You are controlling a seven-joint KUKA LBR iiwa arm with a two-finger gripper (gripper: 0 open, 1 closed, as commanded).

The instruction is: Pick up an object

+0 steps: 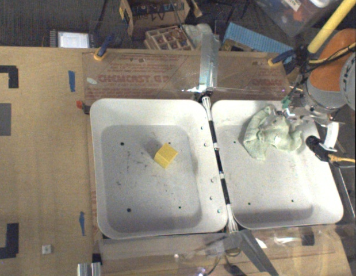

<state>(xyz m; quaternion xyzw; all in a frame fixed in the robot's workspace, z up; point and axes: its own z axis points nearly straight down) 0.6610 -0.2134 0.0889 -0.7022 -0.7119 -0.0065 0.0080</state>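
A small yellow block (165,155) lies near the middle of the left bin (108,119). A crumpled pale green cloth (268,135) rests in the upper part of the right bin (281,211). The arm comes in from the upper right, and its gripper (294,115) sits at the cloth's upper right edge, low over the bin and touching or nearly touching the fabric. The cloth and the wrist hardware hide the gripper's tips.
A metal divider (215,154) runs between the two bins. Behind them stands a clear plastic sheet (166,79) held by clamps, with boxes and cables beyond. A black cable fitting (317,146) hangs beside the wrist, over the right bin's right side.
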